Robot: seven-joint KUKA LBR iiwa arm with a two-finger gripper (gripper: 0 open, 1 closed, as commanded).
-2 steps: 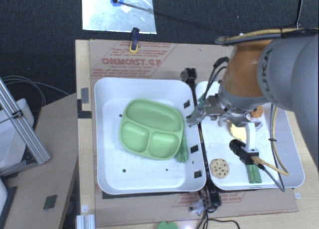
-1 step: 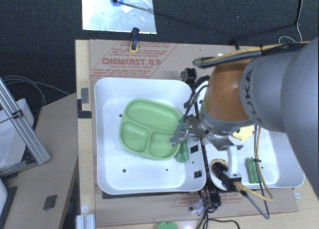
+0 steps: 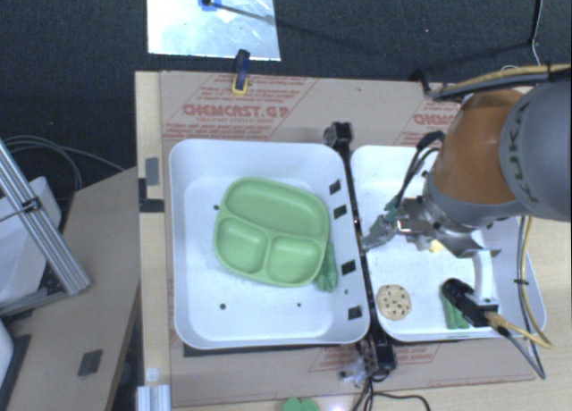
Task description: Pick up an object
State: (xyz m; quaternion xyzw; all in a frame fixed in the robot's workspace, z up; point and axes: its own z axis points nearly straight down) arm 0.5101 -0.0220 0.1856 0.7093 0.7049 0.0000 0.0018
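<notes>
Gripper (image 3: 375,234) near one cookie (image 3: 393,302), one green plate (image 3: 268,232)

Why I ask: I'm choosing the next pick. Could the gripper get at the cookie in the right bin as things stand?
Probably yes. The cookie lies uncovered on the floor of the right bin, with nothing touching it, and the gripper is over the same bin, close by.

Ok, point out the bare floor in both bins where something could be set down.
Left white bin: a wide bare strip in front of the green divided plastic plate, narrower ones along its left wall and behind the plate. Right white bin: a small patch between the round speckled cookie and the gripper; elsewhere the arm crowds it.
</notes>
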